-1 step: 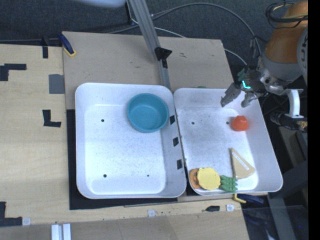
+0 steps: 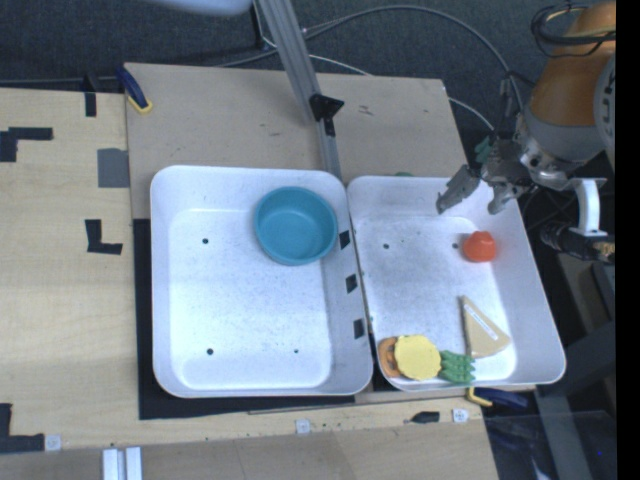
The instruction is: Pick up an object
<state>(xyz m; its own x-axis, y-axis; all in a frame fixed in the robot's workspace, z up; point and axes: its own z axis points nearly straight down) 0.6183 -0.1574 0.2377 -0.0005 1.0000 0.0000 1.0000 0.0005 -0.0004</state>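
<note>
My gripper (image 2: pixel 474 198) hangs open over the far right part of the right bin (image 2: pixel 420 268), its two fingers spread with nothing between them. A small red-orange ball (image 2: pixel 479 247) lies just below and to the right of it. Near the front of that bin lie a tan wedge (image 2: pixel 484 331), a yellow round piece (image 2: pixel 417 357) on an orange one, and a green item (image 2: pixel 458 367). A blue bowl (image 2: pixel 295 225) sits at the back of the left bin (image 2: pixel 230 308).
A metal pole (image 2: pixel 300 58) slants down to the divide between the two bins. Cables run over the dark floor behind the bench. The arm's orange band (image 2: pixel 575 53) is at the upper right.
</note>
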